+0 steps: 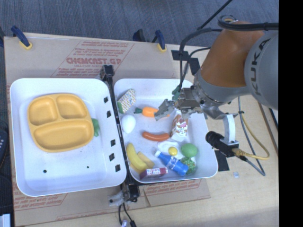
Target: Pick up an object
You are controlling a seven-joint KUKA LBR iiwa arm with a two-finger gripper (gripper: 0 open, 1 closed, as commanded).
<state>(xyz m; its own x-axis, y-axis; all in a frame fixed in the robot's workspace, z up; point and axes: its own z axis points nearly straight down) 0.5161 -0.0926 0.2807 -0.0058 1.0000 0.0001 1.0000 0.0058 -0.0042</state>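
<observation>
The grey KUKA arm, its orange band uppermost, reaches in from the right and bends down over the right bin, ending in the tool, which hangs over that bin's upper middle. One dark finger juts out to the left toward a toy carrot; the other is hard to separate from the wrist hardware, so whether the tool is open or closed cannot be told, and nothing is seen gripped in it. Just below the tool stands a small white and red carton, its print too small to read. Black letters reading "KUKA" run down the arm's grey shell, and the cardboard under the bins bears red print, "CHEMCAST GP". The right bin also holds a patterned packet, a white egg, a sausage, a banana, a fried egg, a green ball, a blue bottle and a small dark bar along the front wall. The left bin holds a yellow divided tray with a green thing touching its right edge. Blue clamps grip the cardboard at the back of the bench, and cables trail off to the right.
</observation>
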